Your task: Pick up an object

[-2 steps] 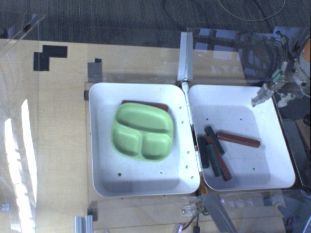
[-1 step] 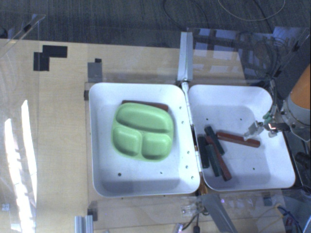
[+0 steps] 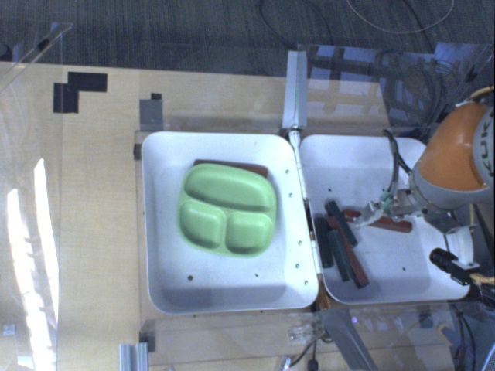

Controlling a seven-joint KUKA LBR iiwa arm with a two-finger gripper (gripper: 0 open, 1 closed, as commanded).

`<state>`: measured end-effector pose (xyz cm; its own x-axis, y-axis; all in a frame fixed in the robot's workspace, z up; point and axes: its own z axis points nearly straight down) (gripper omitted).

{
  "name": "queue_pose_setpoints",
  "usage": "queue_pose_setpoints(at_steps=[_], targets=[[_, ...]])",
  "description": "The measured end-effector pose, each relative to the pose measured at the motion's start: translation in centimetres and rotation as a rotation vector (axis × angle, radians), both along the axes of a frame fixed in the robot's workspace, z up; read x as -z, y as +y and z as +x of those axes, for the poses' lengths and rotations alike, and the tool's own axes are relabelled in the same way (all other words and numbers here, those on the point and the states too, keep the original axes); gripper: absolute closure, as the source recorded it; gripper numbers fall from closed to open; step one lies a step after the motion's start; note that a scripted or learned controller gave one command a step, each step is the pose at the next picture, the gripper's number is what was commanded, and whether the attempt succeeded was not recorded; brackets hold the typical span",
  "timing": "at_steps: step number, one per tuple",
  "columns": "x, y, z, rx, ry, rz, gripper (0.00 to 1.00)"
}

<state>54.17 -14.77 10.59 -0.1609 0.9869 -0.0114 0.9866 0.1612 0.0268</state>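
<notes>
Item: one KUKA iiwa robot arm (image 3: 452,168), showing at the right edge of the bench.

- Shell: a broad, rounded orange band (image 3: 462,147) is covering the upper wrist, smooth and glossy, catching a pale highlight along its top. Dark lettering is showing at its far right, cut off and unreadable.
- Below the band: a grey collar (image 3: 442,195) is ringing the wrist.
- Cabling: a thin black cable (image 3: 395,161) is running down the left side of the wrist.
- Tool end: a small two-finger metal gripper (image 3: 384,207), pale grey and silver, is projecting leftward from the collar; detail is too small to tell.
</notes>
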Motion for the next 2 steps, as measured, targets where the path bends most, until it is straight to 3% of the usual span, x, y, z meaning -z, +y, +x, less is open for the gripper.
queue_pose_setpoints(at_steps=[1, 2], targets=[[1.6, -4.9, 0.8, -0.081, 0.015, 0.001, 0.0], [0.3, -4.7, 1.1, -0.084, 0.007, 0.001, 1.0]])
